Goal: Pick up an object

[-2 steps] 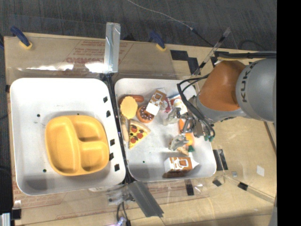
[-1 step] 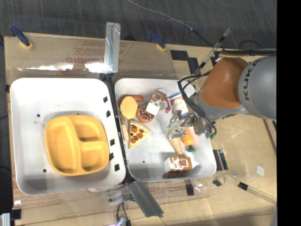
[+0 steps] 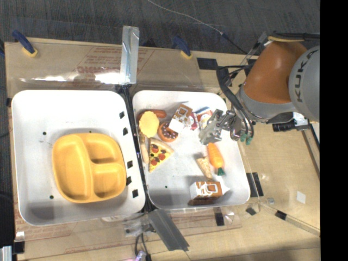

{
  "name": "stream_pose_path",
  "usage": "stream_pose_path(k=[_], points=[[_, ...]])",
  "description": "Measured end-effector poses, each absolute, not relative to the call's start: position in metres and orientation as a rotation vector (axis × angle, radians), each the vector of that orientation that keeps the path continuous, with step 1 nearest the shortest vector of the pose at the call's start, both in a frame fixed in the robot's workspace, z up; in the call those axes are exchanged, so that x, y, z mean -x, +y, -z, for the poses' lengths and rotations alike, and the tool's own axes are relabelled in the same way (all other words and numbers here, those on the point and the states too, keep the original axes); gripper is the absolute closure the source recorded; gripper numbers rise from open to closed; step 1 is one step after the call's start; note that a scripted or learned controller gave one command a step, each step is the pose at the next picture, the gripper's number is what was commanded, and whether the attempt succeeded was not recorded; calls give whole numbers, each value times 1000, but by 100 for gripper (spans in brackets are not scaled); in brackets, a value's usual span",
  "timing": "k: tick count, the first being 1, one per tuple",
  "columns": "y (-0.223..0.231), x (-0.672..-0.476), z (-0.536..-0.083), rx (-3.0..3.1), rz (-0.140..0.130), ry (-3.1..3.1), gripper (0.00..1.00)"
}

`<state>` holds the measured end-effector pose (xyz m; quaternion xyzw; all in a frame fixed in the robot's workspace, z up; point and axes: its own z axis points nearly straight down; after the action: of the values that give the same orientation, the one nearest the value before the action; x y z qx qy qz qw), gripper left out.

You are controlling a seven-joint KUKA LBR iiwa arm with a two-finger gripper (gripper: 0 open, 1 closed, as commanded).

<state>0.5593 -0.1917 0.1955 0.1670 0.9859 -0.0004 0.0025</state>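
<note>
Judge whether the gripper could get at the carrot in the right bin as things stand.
Probably yes. The gripper hangs just above the carrot, which lies exposed on the right bin floor with nothing on top; a pale item touches its left side.

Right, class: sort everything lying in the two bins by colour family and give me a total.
Yellow: 3, tray, pizza slice, round piece
Orange/brown: 5, carrot, carton, sausage, bread piece, doughnut
White/red packets: 2
Total: 10
</note>
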Motion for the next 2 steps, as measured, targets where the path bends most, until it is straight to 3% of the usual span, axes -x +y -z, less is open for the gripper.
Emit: stream_pose_path(k=[1, 2], points=[[-161, -603, -229, -827, 1, 3029, 100], [-163, -644, -197, -915, 1, 3006, 100]])
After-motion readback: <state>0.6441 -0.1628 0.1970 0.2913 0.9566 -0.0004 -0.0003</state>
